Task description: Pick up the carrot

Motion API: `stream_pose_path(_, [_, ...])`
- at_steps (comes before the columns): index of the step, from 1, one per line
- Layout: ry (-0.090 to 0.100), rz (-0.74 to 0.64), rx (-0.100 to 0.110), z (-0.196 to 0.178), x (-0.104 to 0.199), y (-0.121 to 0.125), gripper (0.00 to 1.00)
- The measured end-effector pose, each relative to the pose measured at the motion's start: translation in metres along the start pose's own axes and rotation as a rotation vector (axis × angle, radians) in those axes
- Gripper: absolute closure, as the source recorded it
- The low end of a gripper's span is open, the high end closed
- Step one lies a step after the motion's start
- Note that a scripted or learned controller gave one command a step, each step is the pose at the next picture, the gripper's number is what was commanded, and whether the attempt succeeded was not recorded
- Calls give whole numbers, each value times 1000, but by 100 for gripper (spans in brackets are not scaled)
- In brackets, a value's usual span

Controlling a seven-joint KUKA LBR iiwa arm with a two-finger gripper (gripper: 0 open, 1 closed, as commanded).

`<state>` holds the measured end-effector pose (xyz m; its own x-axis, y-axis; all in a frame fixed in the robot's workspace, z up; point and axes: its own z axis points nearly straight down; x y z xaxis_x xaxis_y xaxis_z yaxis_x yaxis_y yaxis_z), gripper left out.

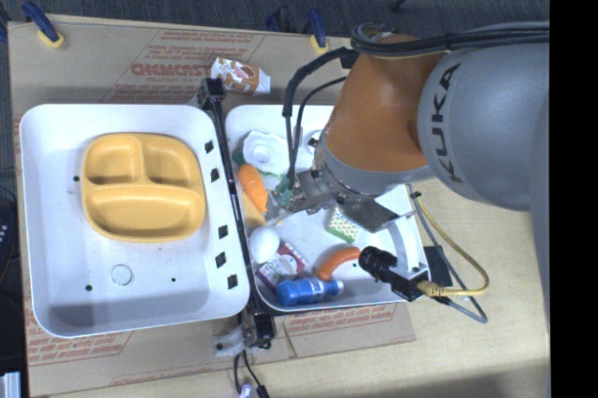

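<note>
At the left of the tabletop (448, 340), a shallow white bin (47, 228) is seen, and a yellow divided tray (142, 184) lies in its upper half. A row of black clips (220, 228) runs along the seam where this bin meets the right bin (271, 300). Just above that seam, on the cardboard sheet, a small brown-and-white packet (239, 76) is set.

Against the left wall of the right bin, the carrot (252, 186) is found lying roughly upright in the view, its green end turned toward the lower right. A white object (263, 149) is placed just above it, and a white egg-shaped object (264, 244) just below it. Lower still, a red-and-white packet (278, 269) and a blue bottle (306, 291) are laid near the bin's bottom edge, with an orange sausage-shaped item (336, 261) beside them and a green-checked piece (342, 224) above that.

The end effector (285, 200) is lowered beside the carrot's green end, under the arm's orange band (378, 120). Whether its fingers are apart or together cannot be told, nor whether the carrot is touched.
</note>
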<state>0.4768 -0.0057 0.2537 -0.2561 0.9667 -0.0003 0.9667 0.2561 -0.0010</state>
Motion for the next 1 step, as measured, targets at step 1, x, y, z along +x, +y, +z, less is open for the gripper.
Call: stream_pose_path(1, [0,-205,1,-14,16,14,100])
